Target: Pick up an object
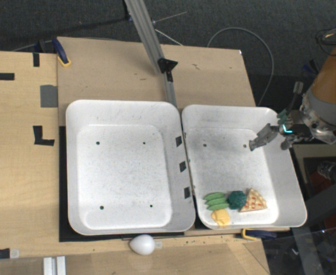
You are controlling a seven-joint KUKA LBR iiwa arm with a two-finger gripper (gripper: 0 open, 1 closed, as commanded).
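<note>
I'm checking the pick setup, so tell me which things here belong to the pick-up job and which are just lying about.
Part of the job:
- gripper, above the right bin
- right bin
- green pods
- dark green lump
- pizza slice toy
- yellow piece

Lying about:
- left bin
- white egg on the bench
- blue clamp
</note>
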